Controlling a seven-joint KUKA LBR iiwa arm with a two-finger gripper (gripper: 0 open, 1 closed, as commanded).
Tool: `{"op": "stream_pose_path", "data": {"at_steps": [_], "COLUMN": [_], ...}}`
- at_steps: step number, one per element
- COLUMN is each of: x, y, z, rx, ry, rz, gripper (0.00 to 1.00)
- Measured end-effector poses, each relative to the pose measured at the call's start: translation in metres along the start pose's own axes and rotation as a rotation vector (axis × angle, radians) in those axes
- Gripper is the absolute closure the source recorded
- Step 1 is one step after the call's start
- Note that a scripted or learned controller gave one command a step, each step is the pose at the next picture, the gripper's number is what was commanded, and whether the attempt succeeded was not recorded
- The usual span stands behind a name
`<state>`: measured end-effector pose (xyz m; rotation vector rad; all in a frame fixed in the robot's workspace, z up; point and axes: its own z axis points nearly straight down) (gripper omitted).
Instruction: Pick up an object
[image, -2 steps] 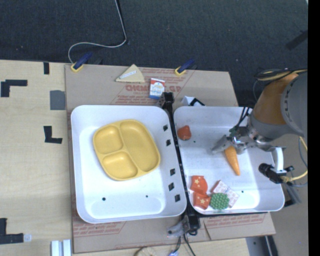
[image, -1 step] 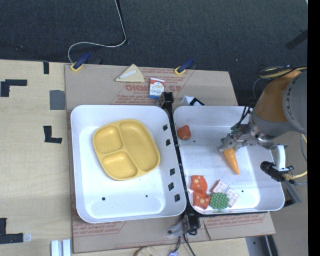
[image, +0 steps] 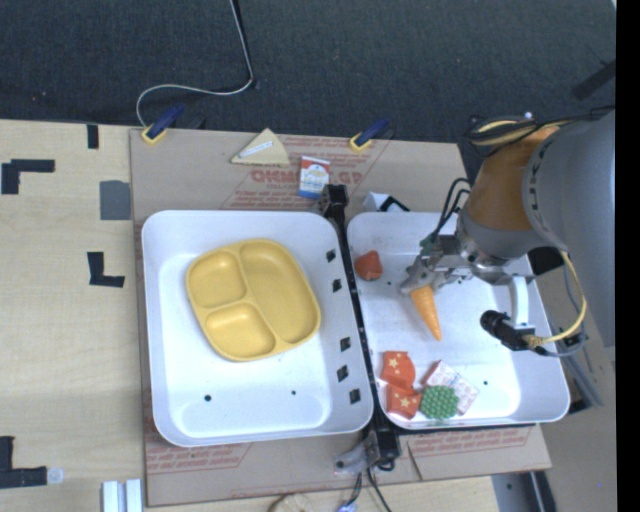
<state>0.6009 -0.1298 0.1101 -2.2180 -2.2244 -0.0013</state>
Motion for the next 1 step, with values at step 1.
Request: {"op": "stream_pose_path", "data": {"at_steps": [1], "x": [0.0735], "y": [-0.0026], "z": [-0.0748], "rx": [-0.001], "ry": [0.000], "rz": [-0.001], "gripper": [1.00]}}
